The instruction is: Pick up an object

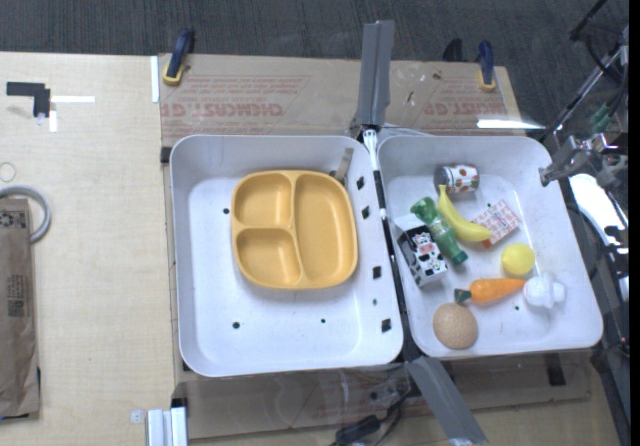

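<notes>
Two shallow white bins sit side by side. The left bin holds a yellow three-part plastic plate with bare floor around it. The right bin, on the arm's side, is crowded: a yellow toy banana lies slantwise from upper left to lower right, touching a green toy bottle and just beside a black-and-white carton. An orange toy carrot lies crosswise near the front wall, leaf end left, between a tan ball and a yellow ball. I cannot tell the gripper's state.
</notes>
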You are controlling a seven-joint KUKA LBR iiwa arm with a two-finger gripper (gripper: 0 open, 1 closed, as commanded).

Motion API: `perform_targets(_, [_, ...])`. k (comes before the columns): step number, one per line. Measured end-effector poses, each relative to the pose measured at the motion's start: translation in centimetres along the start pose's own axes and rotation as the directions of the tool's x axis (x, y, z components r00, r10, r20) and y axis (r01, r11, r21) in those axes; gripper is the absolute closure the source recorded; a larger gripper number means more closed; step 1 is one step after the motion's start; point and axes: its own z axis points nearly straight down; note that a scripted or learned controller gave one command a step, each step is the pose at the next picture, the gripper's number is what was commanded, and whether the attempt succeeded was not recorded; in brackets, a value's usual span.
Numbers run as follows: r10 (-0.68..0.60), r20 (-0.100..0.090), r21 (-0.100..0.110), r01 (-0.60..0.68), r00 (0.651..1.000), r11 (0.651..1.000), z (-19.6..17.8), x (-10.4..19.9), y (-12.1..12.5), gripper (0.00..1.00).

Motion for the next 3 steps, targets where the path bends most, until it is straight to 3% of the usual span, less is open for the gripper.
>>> perform_targets(1, [-0.12,0.0,0.0,0.12,0.993,0.993,14.8,6.4,5.0,0.0])
perform_targets(2, [-0.291,0.002,-0.005,0.291,0.957,0.957,19.5,9.3,4.0,0.0])
perform_targets(3, [-0.288,0.004,-0.008,0.288,0.958,0.958,18.5,9.2,4.1,1.0])
